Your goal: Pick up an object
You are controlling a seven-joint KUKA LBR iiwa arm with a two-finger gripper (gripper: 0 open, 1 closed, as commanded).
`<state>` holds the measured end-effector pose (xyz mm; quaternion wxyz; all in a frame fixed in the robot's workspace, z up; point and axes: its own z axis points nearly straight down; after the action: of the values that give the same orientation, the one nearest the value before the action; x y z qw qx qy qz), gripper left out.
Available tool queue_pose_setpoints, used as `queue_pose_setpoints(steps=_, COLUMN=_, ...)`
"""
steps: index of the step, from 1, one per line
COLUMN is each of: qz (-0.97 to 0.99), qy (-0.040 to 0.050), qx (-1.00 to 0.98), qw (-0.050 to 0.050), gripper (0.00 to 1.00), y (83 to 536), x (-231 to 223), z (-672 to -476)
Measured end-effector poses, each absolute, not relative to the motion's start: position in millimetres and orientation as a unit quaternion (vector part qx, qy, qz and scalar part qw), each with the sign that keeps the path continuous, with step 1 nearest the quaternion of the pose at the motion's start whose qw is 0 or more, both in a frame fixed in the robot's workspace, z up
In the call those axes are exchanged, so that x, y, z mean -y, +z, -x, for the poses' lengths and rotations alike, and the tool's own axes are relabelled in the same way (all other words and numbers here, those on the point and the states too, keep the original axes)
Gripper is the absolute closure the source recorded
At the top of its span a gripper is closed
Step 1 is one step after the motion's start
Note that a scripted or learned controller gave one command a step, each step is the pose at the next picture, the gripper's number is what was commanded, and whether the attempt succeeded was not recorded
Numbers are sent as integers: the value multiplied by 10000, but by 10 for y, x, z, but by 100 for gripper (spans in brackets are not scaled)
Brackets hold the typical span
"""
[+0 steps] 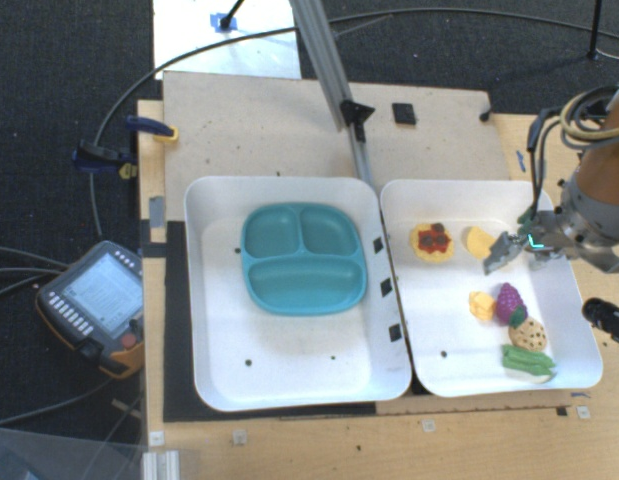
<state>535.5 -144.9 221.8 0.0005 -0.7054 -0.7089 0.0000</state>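
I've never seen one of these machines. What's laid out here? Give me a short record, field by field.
left bin: holds a teal divided plate
right bin: holds small toy foods
near the gripper: a round tart with red topping, a yellow piece
lower cluster: a yellow piece, purple grapes, a speckled cookie, a green pod
gripper: over the right bin, beside the upper yellow piece
beside the bench: a handheld control pad

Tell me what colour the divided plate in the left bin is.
Teal, a blue-green; the divided plate shows plainly in the camera view.
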Motion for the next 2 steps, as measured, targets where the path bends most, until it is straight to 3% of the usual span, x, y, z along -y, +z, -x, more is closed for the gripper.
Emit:
queue_pose_setpoints(steps=1, qz=7053, qy=-6, qx=7089, qw=-4, gripper=0, y=2227, x=1450, z=-5361)
queue_pose_setpoints(steps=2, qz=7067, qy=-1, qx=7075, qw=-1, gripper=0, y=1656, x=1485, z=-5336)
